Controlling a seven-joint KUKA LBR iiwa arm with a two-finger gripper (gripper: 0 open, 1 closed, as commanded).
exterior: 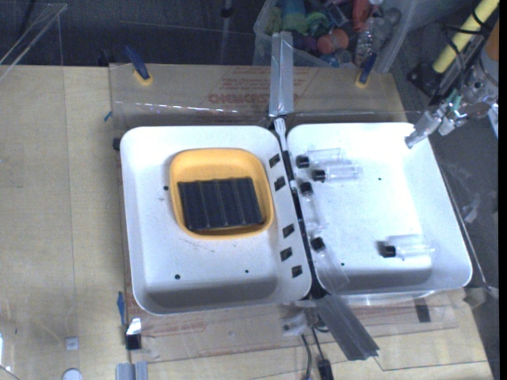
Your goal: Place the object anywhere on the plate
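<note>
Whether the gripper (413,138) is spread or closed I cannot tell from where the camera looks; it is small and blurred, a pale grey tip hanging over the far right corner of the right bin (444,212). Nothing shows at that tip, so I would not call it loaded.

From the one overhead view, the plate (181,169), yellow-orange with rounded corners, sits in the left bin (146,252), toward its far side. A dark ribbed slab (220,203) lies flat on the plate, slightly toward its near edge and inside the rim all round. I take this slab for the task's thing, and if so it is already where it belongs. Lying flat and well within the rim, it looks unlikely to slide off.

In the right bin there are clear tube-like pieces with dark ends: a pair (333,170) close together at the far left, and one more (405,249) at the near right, well apart from them. A row of small black clips (287,204) runs along the join between the bins; they seem to belong to the divider.

With the gripper so far from the plate, my guess is that the placing is finished. If one of the clear pieces is the real target instead, it is not yet picked up
</note>
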